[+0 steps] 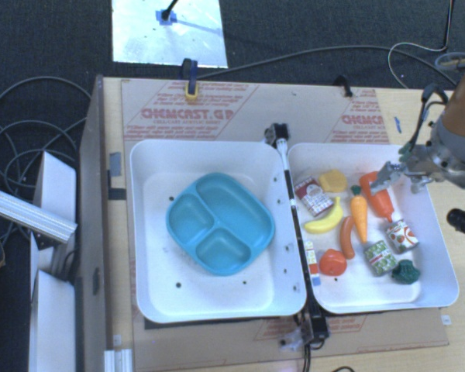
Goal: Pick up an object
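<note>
The right bin (438, 285) holds several toy foods. Among them are a yellow banana (325, 221), an orange carrot (359, 215), a red sausage (346, 237), a red tomato (333, 263), a red and white carton (314, 196) and a yellow piece (333, 180). A red-orange bottle (380, 198), a red and white cube (401, 235), a green box (378, 256) and dark green broccoli (405, 271) lie further right. My gripper (393, 174) hangs over the bin's upper right part, just above the red-orange bottle. I see nothing held in it.
The left bin (151, 285) holds a blue divided plate (219, 223). A black-tipped bar (291, 200) runs along the seam between the bins. Cables (15, 130) lie on the dark floor to the left, and a metal sheet (167, 22) sits at the top.
</note>
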